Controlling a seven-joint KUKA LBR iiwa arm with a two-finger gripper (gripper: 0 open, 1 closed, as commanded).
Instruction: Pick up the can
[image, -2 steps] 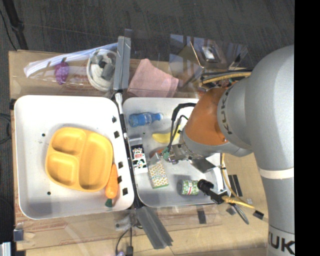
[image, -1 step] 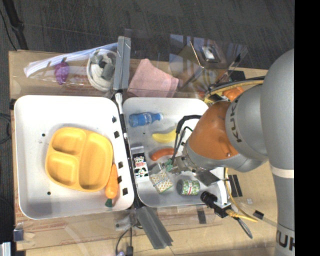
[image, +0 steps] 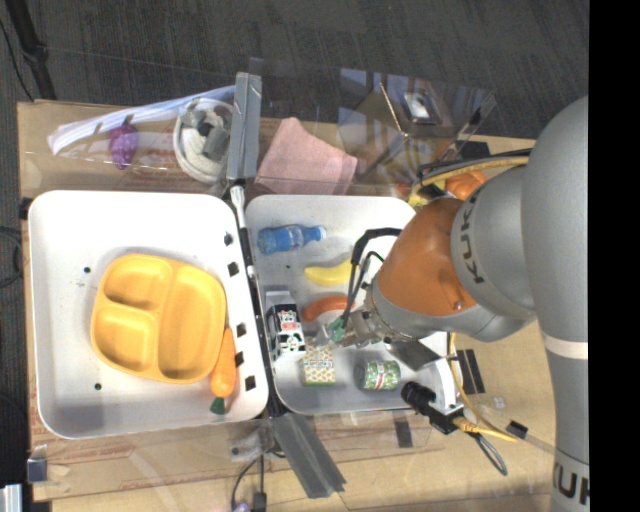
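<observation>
A dark grey carpeted floor (image: 300, 40) fills the top of the view, with faint lines crossing it. Below it lies the surface (image: 40, 130), light brown like cardboard or wood, its left edge showing against the floor and a black cable (image: 25, 45) running down at the top left corner. A clear plastic sheet (image: 420, 125) stands at the far edge of the surface and catches pale reflections of the light. Along the near edge, strips of clear tape (image: 130, 450) shine on the brown board. The light is even and soft, with weak shadows.
</observation>
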